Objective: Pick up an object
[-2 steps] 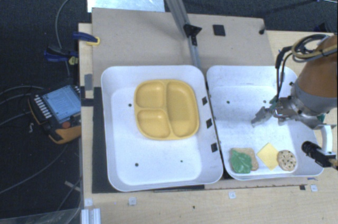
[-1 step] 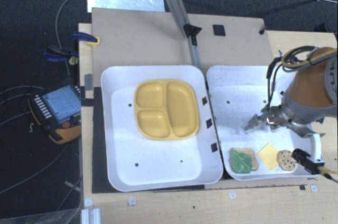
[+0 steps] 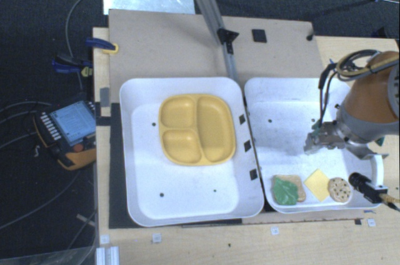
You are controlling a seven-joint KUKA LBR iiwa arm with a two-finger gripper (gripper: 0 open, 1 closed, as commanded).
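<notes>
Grey arm with orange band enters from three o'clock; its gripper point(image 3: 319, 142) hangs over the right shallow white bin point(image 3: 275, 101), finger state cannot be determined. Along that bin's six o'clock wall lie a green leafy toy on a tan slice point(image 3: 287, 190), a yellow cheese-like square point(image 3: 317, 184) and a round speckled cookie point(image 3: 339, 189). Left shallow white bin point(image 3: 140, 195) holds a yellow three-compartment plastic plate point(image 3: 197, 129).

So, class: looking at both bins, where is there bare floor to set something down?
Left bin: bare strip along the near edge, below the yellow divided plate. Right bin: bare upper left, above the green-topped toast. Crowded: its near edge, with cheese slice, cookie, and the gripper above.
</notes>
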